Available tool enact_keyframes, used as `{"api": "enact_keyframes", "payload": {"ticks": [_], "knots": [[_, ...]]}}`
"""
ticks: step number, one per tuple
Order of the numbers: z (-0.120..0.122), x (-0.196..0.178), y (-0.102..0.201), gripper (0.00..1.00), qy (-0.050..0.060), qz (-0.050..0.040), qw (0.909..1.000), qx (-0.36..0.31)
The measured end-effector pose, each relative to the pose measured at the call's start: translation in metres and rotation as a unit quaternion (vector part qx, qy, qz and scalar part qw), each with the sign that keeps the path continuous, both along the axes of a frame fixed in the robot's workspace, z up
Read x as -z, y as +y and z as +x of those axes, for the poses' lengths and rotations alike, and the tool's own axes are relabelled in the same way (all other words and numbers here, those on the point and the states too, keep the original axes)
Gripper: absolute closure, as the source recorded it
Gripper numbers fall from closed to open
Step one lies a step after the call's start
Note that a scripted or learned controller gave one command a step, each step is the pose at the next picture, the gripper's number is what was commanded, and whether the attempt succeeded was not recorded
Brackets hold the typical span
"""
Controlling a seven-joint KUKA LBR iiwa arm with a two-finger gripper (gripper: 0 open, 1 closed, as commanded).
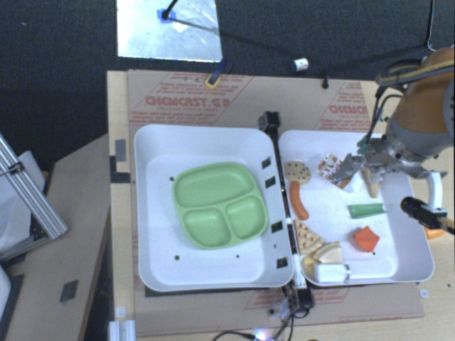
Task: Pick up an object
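My gripper hangs over the upper part of the right bin, reaching in from the right. Its tips sit beside a small red-and-white patterned piece and over a small tan-orange piece; I cannot tell whether it touches either. A pale tan stick lies just right of the tips. Below lie a green block and an orange block. At the bin's left side are a cookie and a red sausage.
A waffle-like slice, a bread slice and a white block crowd the right bin's lower left corner. The left bin holds a green divided plate. A black-clipped divider separates the bins.
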State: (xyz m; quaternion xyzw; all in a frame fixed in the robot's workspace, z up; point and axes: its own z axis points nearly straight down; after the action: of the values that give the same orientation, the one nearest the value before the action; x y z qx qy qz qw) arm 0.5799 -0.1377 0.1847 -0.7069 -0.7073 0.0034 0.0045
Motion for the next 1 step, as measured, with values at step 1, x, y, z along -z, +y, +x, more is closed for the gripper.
{"api": "enact_keyframes", "payload": {"ticks": [1], "knots": [[0.0030,-0.0068,0.0001,0.00,-0.006,-0.0010,1.0000,-0.001]]}}
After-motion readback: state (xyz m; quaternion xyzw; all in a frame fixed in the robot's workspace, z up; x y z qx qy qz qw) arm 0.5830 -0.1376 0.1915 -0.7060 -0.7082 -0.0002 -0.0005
